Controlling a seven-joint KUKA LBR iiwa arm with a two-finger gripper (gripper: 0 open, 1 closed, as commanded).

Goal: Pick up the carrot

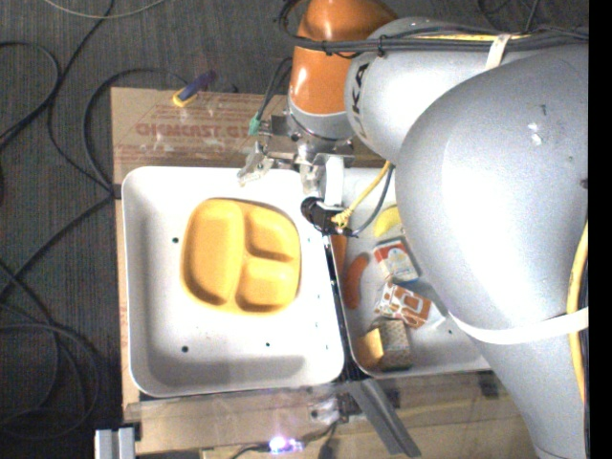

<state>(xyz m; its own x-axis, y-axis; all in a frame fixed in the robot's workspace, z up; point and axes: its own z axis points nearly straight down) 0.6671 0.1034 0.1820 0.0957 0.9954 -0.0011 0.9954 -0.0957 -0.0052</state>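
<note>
The carrot (356, 281), a short orange stick, lies in the right bin (421, 360) close to its left wall, among other items. My gripper (282, 168) hangs over the far edge of the left bin (153, 285), up and to the left of the carrot and well apart from it. It stands open, and nothing shows between its fingers. The big grey arm covers most of the right bin.
A yellow divided plate (242, 254) lies in the left bin. In the right bin are a yellow item (386, 224), a red and white packet (398, 258), a patterned wrapper (404, 302) and a brown block (390, 342). A cardboard sheet (182, 132) lies behind the bins.
</note>
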